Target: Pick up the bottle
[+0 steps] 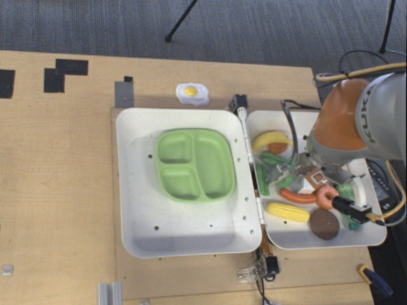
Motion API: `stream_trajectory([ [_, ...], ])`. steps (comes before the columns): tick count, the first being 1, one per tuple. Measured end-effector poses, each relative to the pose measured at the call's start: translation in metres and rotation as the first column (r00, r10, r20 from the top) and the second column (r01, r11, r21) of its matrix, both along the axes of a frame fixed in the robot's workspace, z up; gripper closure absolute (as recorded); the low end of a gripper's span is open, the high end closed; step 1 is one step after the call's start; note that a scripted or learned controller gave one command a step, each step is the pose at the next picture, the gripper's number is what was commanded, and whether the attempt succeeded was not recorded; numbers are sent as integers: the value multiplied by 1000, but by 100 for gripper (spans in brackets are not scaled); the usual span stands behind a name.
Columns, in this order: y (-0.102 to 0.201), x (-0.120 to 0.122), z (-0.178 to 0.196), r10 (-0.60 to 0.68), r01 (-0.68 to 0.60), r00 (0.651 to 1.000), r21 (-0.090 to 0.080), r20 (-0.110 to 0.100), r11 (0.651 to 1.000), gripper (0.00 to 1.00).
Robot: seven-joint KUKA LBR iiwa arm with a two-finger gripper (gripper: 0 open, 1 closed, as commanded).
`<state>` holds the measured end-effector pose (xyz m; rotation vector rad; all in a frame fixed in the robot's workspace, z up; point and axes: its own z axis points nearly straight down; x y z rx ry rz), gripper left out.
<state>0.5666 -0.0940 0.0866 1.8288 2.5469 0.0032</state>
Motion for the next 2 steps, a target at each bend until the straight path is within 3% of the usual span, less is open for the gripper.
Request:
stream_trajectory([
  [1,3,38,-1,-310,310,951,3,-2,951,0],
  [2,4,40,11,-306,306,952,5,2,952,100],
])
